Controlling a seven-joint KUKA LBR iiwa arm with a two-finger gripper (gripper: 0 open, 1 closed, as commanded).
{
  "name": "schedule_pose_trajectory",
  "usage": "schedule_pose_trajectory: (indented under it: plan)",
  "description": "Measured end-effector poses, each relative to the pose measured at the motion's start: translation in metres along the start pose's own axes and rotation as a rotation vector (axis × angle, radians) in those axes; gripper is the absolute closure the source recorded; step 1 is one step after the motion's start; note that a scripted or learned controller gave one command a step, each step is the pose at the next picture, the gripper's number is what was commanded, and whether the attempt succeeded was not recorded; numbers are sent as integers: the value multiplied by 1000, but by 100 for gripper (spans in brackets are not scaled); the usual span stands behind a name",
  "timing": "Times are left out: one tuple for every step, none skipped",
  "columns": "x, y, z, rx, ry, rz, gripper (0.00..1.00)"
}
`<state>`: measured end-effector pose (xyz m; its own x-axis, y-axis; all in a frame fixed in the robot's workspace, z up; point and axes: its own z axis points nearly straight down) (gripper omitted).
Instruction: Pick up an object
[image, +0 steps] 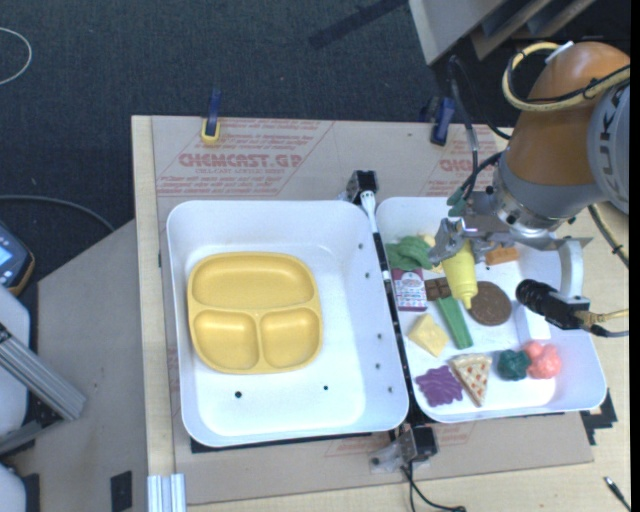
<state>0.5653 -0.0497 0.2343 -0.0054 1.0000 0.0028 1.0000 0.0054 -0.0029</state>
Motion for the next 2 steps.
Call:
schedule_pose_trajectory:
  plan:
    - [50,2,-2,-2,-1,-1,100]
    - [86,-7,10,2,-1,1,100]
